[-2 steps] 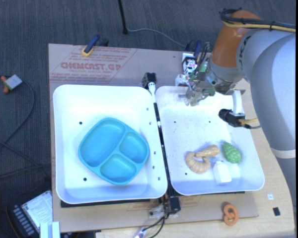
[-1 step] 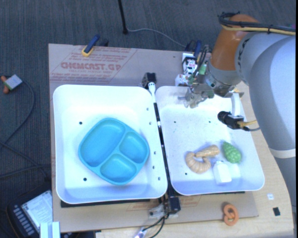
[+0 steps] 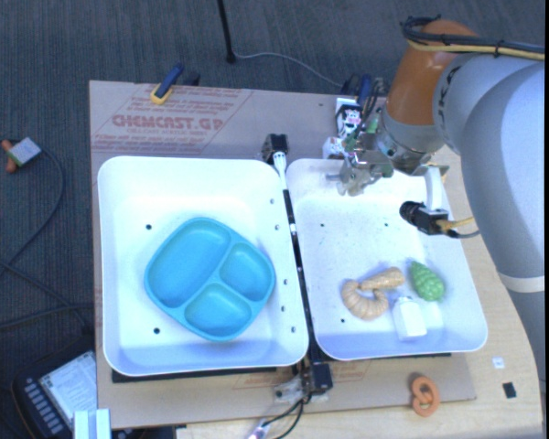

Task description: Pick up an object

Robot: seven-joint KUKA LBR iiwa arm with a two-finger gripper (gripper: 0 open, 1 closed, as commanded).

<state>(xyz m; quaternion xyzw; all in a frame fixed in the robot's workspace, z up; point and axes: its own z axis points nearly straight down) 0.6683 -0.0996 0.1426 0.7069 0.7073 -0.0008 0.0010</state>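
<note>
Camera view: tool point(image 3: 355, 183), finger state indiscernible, at right white plastic bin's point(image 3: 457, 337) 12 o'clock; tan croissant-shaped toy point(image 3: 370, 295), green knobbly toy point(image 3: 427, 282), white block point(image 3: 412, 318) crowded at 5 o'clock, risking a nudged, missed grasp.

Reaches in from the right, grey arm point(image 3: 503, 144) bulky along that side, orange band point(image 3: 419, 71) above the wrist. Gripper point(image 3: 355, 183) hangs low at the upper middle, pointing down and slightly leftward.

Bench point(image 3: 165, 122) w/ 2 white bins: left point(image 3: 128, 190), right point(image 3: 366, 222), side by side.
</note>
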